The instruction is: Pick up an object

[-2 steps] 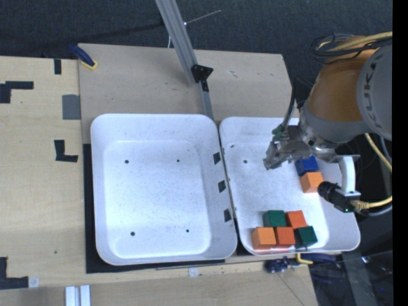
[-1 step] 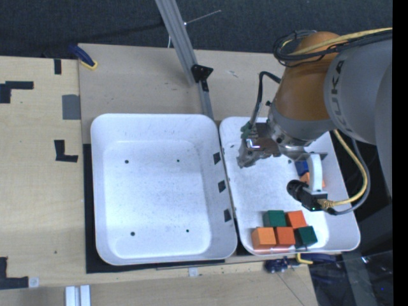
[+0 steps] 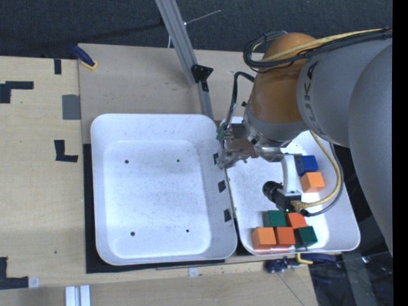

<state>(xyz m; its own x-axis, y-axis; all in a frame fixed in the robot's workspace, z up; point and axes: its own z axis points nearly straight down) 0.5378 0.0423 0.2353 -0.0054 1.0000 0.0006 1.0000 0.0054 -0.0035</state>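
The pincer hangs over the upper left part of the right bin, beside the rim it shares with the left bin; nothing is seen gripped, and whether it is open or closed cannot be told. At four o'clock from it lie a blue block and an orange block. At five o'clock, near the bin's lower edge, sits a cluster: green block, orange blocks, dark green block. The grey arm enters from three o'clock.
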